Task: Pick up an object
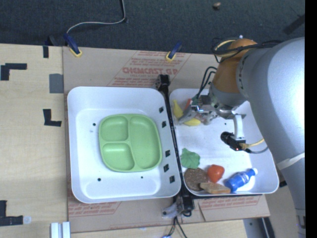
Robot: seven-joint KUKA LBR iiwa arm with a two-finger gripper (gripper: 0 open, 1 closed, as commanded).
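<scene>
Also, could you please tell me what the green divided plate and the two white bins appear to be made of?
The green divided plate looks like moulded plastic with a matte finish: uniform colour, soft rounded compartment ridges. The white bins also appear to be plastic, smooth and slightly glossy, with rounded rims.

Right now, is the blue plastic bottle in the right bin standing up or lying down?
Lying down. The blue plastic bottle rests on its side on the right white bin's floor, its white cap toward the bin's near corner.
</scene>
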